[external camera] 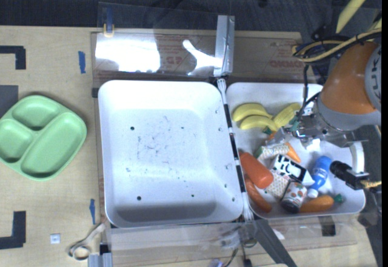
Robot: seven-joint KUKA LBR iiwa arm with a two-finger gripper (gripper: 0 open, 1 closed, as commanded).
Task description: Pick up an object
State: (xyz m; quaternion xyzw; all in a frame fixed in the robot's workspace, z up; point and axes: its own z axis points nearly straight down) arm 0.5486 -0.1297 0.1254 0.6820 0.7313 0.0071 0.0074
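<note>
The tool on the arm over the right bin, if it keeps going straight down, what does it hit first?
Probably the clutter just under it: the tool hangs over the right bin beside the yellow bananas, above the orange-and-white packets. Depth is unclear from this slanted view, so which it meets first is uncertain.

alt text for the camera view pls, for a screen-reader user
The grey-and-orange arm reaches from the right over the right bin, which is crowded with toy food including yellow bananas and an orange carrot. The left bin sits beside it, and a green divided plate lies on the bench further left.
</note>
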